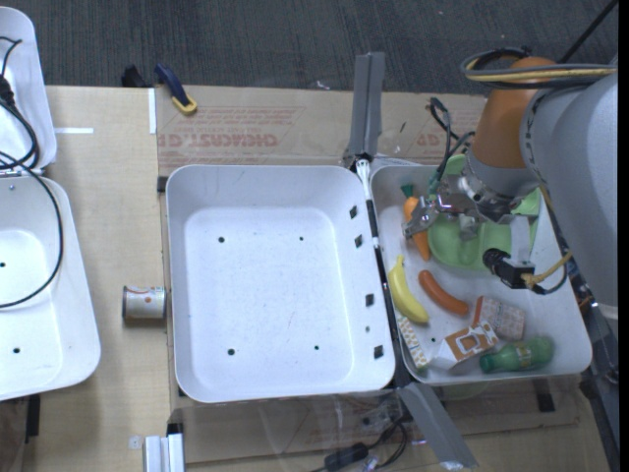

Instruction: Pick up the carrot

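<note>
The carrot is a short orange piece lying in the back left part of the right bin, near the wall shared with the left bin. My gripper hangs directly over the carrot's upper end, down inside the bin and partly covering it. The grey wrist with its orange band rises behind it to the right.
Around the carrot lie a green object, a yellow banana, a red-orange sausage, a small carton, a green bottle and a wrapped bar. The left bin stands alongside. A small can rests on the bench.
</note>
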### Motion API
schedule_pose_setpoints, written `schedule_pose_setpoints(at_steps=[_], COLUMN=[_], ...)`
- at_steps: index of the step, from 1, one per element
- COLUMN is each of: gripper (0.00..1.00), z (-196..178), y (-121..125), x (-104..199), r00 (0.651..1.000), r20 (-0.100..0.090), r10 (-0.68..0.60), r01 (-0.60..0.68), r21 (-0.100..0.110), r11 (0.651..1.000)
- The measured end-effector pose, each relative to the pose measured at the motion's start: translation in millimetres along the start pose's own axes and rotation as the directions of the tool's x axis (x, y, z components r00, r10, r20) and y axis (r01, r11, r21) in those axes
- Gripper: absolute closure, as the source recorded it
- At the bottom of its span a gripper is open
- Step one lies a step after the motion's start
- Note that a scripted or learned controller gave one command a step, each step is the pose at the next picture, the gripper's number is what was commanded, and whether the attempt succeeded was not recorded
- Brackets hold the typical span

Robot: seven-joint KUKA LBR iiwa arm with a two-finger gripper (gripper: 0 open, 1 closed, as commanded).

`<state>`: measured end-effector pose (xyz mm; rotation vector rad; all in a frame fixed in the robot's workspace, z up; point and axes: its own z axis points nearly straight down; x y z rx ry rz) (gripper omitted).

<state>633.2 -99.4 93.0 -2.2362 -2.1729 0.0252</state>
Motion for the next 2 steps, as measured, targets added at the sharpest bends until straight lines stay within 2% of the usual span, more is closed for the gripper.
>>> schedule_pose_setpoints(at_steps=[1, 2], gripper=[1.0, 1.0], z=[-7, -96], y=[0, 21], x=[13, 78], r00=[1.0, 0.999], r20=[-0.016, 0.006], r10=[-0.017, 0.032], r01=[0.017, -0.031], r21=[0.012, -0.025], r11=[1.0, 0.999])
